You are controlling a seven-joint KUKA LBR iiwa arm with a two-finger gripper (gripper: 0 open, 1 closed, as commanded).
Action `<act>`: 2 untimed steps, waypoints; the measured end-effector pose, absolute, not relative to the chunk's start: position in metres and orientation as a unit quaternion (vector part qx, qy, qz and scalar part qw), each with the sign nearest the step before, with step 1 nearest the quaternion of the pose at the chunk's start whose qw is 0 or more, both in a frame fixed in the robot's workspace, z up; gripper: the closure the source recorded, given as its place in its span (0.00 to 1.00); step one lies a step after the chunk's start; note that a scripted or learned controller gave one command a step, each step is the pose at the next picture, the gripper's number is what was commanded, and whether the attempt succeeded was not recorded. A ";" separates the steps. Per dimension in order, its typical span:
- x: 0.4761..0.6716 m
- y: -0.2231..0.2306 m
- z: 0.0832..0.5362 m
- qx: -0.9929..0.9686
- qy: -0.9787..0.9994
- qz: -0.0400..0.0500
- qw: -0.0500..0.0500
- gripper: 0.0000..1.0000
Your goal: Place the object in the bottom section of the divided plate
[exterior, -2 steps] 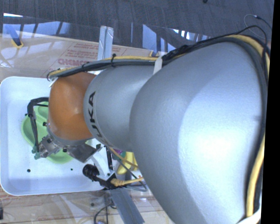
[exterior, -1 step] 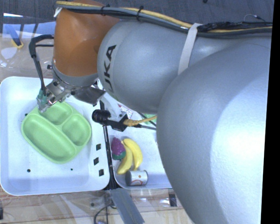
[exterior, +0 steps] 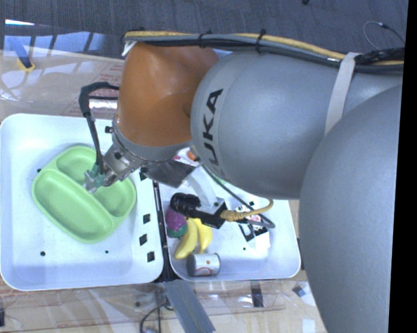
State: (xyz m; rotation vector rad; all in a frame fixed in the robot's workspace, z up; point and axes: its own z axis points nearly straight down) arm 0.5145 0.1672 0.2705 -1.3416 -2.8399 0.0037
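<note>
Grey arm (exterior: 281, 124) looms nearest, reaching left so its claw (exterior: 98, 179) hangs over the green divided plate (exterior: 79, 200). Whether the claw grips anything, I cannot tell.

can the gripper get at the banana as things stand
Probably yes. The banana lies uncovered in the right bin, though a can and dark items crowd it. The gripper is over the plate in the left bin.
</note>
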 end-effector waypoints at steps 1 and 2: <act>0.492 0.126 0.330 -0.427 -0.904 0.000 0.000 1.00; 0.513 0.164 0.291 -0.440 -0.898 0.002 0.001 1.00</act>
